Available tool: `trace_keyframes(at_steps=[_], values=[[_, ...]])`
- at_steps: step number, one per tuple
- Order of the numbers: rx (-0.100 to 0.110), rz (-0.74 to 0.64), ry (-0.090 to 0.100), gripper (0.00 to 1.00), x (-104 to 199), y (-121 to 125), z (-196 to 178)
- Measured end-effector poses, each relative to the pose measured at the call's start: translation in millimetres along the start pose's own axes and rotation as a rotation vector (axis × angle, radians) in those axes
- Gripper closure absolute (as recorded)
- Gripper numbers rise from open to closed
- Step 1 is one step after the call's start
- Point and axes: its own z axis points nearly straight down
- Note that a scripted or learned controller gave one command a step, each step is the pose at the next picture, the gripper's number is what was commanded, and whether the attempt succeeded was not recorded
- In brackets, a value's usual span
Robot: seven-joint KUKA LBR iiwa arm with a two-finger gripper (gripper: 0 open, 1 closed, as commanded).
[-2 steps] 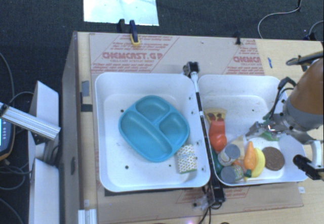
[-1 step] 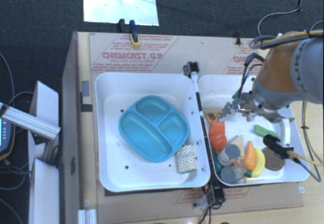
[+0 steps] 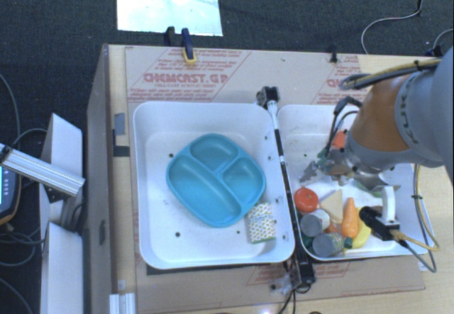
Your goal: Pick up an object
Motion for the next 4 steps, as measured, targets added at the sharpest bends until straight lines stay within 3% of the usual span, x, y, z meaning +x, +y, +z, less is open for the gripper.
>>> trace_keyframes(at_steps=[2, 3, 4], values=[[0.000, -0.001, -0.001, 0.00, -79, 101, 17], [-0.003, -0.006, -0.002, 1.00, -79, 102, 6], [-0.003, -0.003, 0.001, 1.00, -19, 98, -64]])
